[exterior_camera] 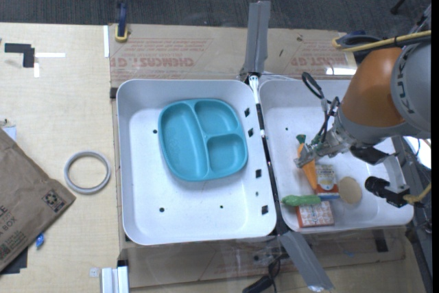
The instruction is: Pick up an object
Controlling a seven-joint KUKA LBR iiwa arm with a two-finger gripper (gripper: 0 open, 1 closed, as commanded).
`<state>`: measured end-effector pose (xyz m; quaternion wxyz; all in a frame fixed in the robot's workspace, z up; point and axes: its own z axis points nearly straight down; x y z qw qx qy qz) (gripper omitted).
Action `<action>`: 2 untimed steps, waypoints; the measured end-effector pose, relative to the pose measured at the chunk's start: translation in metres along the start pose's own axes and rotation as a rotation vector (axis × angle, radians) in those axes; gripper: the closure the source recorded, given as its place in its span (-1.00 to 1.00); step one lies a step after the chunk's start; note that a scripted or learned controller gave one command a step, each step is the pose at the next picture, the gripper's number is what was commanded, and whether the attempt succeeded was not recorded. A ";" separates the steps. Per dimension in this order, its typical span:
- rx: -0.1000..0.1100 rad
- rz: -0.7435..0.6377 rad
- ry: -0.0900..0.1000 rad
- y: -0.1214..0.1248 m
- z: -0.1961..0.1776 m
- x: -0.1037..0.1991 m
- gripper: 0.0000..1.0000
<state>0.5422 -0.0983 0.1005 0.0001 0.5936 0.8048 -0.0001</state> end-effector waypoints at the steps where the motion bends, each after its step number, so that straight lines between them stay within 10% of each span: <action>1: 0.000 0.148 -0.002 0.076 -0.101 0.013 1.00; 2: 0.003 0.141 0.000 0.057 -0.114 0.061 1.00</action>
